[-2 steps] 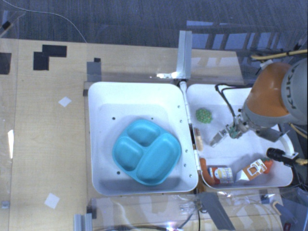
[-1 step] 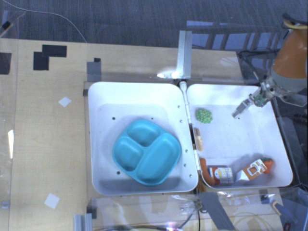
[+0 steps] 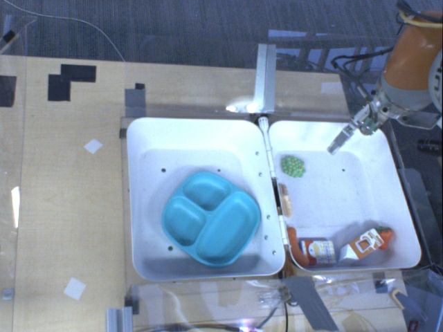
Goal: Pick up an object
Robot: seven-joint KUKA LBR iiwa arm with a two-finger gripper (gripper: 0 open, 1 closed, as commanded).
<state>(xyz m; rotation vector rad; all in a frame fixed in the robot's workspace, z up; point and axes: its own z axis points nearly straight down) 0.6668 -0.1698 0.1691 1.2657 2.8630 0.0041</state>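
My gripper (image 3: 337,144) hangs over the back of the right bin (image 3: 360,185), reaching in from the upper right below the orange band; its fingers look close together with nothing between them. A small green bumpy ball (image 3: 293,166) lies to its lower left, near the divider. Along the bin's front edge lie a red and grey can (image 3: 318,250) and an orange and white carton (image 3: 367,243). A thin tan stick (image 3: 284,200) rests against the left wall of this bin.
The left bin (image 3: 149,185) holds a blue three-compartment plate (image 3: 210,217). A metal post (image 3: 266,78) stands behind the divider between the bins. Cables run behind the right bin at the upper right.
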